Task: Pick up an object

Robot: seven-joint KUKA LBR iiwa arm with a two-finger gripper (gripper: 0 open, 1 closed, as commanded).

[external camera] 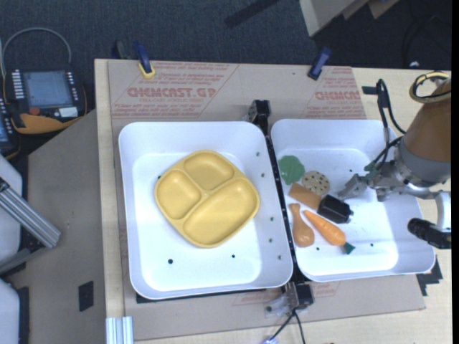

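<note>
Over the right bin, at its right side: end effector, grey, on an arm with an orange band above the wrist; fingers point left and down toward the bin floor. Whether it is released or clenched cannot be told from this angle; nothing shows between its tips.

Just left of and below the end effector: black block, small and dark, lying on the bin floor, touching or overlapping the carrot's top end.

Below and left of the end effector: carrot, orange, lying at a slant with a green tip at its lower right end.

Farther left, beside the carrot: orange drumstick-shaped piece, narrow end upward.

Left of the end effector, level with it: brown speckled cookie, round, with a tan strip under it running down toward the black block.

Left of the cookie, near the bin's left wall: green leaf-shaped piece, flat.

Well apart to the left, in the left bin: yellow divided plate, three compartments, set near the bin's middle, turned at an angle.

Under both bins: tabletop, covered with brown printed board, two blue-handled clamps on its far edge.
</note>
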